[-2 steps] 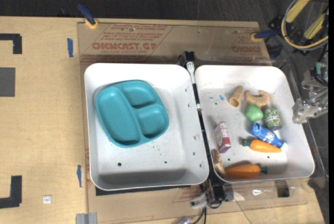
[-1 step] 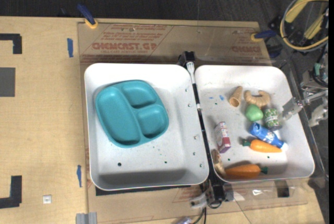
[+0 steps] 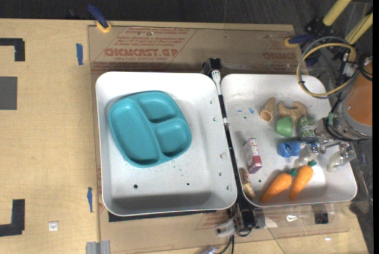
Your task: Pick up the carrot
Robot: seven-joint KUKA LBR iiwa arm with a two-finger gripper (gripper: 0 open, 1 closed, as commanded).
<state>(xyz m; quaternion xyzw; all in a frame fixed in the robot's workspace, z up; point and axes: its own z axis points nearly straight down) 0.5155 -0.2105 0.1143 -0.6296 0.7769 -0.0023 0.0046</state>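
Carrots: you have two orange carrots lying side by side at the near edge of the right bin (image 3: pixel 343 190) — the left carrot (image 3: pixel 276 186) and the right carrot (image 3: pixel 301 180), the two touching or almost so, both tilted with their tops pointing up and to the right.
Gripper: you see the gripper (image 3: pixel 327 153) just above and to the right of the right carrot, over the right bin's right side; nothing sits between its metal fingers, and whether they are spread or closed you cannot tell.
Arm: your arm's orange band (image 3: pixel 360 103) shows at the right edge, above the gripper.
Small box: a pink and white box (image 3: pixel 254 154) lies left of the carrots, near the bin's middle.
Blue toy: a blue piece (image 3: pixel 289 147) lies just left of the gripper.
Green ball: a green round thing (image 3: pixel 285 125) sits just behind the blue piece.
Wooden pieces: tan wooden shapes (image 3: pixel 284 109) lie farther back — close behind the green one.
Left bin: the left bin (image 3: pixel 118 187) holds a teal divided plate (image 3: pixel 149 127), well apart from the carrots.
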